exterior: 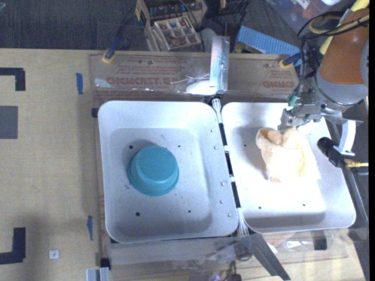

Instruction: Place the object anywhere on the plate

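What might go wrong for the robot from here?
The gripper sits at the top edge of the soft yellowish lump in the right bin, so a grab there may slip off. The lump looks floppy and could sag or drop on the way. The only plate-like thing, a blue dish, is in the left bin, across the divider.

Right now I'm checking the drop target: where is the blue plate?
In the camera view the blue plate lies upside down in the left white bin, left of centre, apart from the pale yellow object in the right bin.
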You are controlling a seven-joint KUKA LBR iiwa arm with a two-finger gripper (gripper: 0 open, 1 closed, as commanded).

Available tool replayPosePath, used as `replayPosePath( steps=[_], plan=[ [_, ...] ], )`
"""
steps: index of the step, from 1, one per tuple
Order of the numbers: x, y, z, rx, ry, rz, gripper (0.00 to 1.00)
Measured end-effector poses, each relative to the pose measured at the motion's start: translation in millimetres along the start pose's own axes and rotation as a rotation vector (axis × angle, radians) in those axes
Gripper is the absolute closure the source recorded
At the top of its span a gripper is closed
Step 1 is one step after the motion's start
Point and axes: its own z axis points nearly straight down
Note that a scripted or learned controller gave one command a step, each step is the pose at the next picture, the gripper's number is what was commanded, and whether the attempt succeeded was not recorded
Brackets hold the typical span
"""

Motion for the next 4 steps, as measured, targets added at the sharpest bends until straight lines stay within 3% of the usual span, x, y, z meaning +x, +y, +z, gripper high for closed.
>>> replayPosePath(
  steps=[1,4],
  plan=[
    [0,2,-13,-0.005,-0.001,-0.003,1.0],
    [146,1,5,-0.005,0.0,-1.194,1.0]
  ],
)
